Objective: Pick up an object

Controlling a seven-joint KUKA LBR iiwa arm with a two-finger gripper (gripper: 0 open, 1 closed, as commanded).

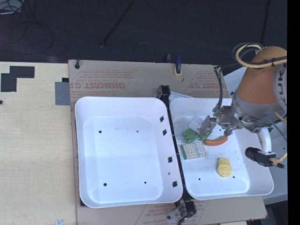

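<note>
Fingers [206, 126] near orange sausage [216, 141] (lengthwise left-right, slightly tilted).

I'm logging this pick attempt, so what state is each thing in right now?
Hand: low in the right bin, over the green item.
Green item: lying in the right bin, beside the hand.
Checkered pad: flat on the bin floor.
Orange sausage: lying loose, untouched.
Yellow corn piece: lying apart from the rest.
Left bin: upright, beside the right bin.

Grey arm with orange band reaches in from right, wrist bent down-left. End effector [205, 127] low, pointing left; finger state too blurred to tell.
</note>
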